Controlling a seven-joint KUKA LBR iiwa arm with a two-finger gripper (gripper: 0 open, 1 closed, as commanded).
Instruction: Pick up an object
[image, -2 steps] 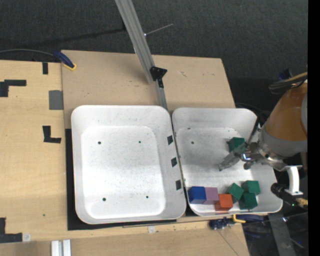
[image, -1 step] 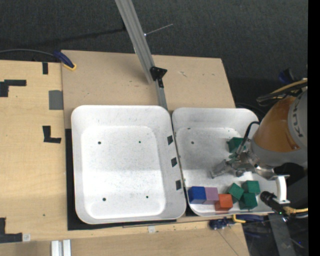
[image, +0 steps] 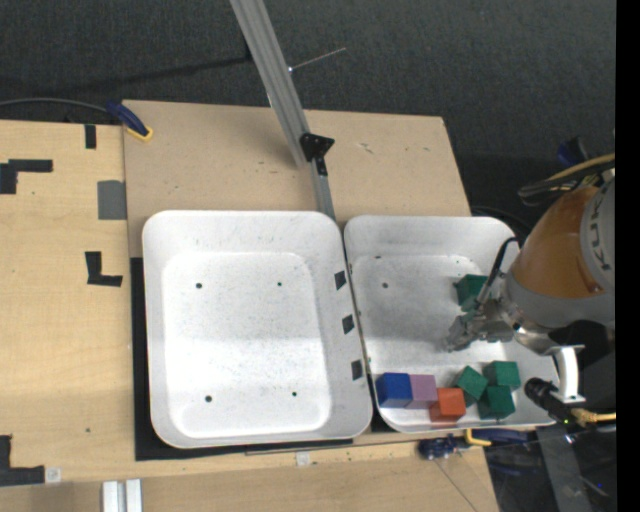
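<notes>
My gripper (image: 468, 331) hangs low over the right bin (image: 420, 240), near its right wall. The arm, with its orange band (image: 560, 250), comes in from the right. A green block (image: 469, 290) lies just behind the gripper, partly covered by the wrist. Along the bin's front wall lie a blue block (image: 394, 388), a purple block (image: 424, 387), an orange block (image: 450, 402) and three green blocks (image: 495, 388) bunched together. I see nothing held in the gripper.
The left bin (image: 240, 330) stands beside the right one, with a shared rim between them. A slanted metal pole (image: 285, 95) crosses the bench behind the bins. Cables lie at the right edge by the arm.
</notes>
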